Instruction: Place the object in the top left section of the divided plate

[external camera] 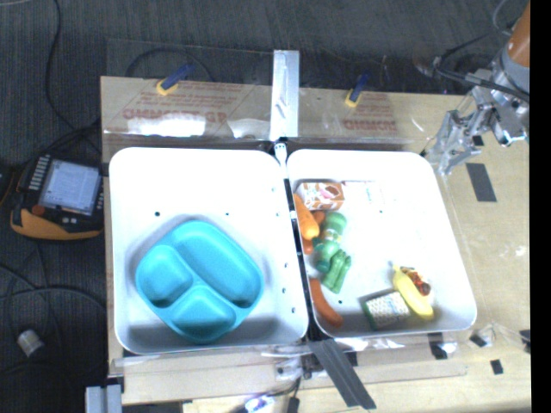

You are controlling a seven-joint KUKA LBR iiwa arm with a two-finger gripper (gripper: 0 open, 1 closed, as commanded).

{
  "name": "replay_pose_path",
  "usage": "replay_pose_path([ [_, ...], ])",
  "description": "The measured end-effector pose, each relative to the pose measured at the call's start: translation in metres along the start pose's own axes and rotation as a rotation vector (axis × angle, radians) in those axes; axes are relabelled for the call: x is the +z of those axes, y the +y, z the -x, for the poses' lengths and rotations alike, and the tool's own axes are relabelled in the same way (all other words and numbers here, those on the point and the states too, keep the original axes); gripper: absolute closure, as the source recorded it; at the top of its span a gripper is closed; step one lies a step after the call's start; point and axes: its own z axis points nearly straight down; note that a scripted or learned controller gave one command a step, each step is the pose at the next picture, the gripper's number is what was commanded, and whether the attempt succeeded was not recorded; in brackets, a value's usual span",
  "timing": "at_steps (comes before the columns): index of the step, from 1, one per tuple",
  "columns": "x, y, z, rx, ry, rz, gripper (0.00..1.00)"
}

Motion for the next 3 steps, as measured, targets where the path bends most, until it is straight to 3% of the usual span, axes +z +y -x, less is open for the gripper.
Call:
replay_pose_path([
  [2, 0.033, -0.001, -0.006, -0.498, 0.002, 0.003, 1.00],
  [3, 0.027, -0.005, 0.026, -0.501, -0.003, 0.003, 1.00],
])
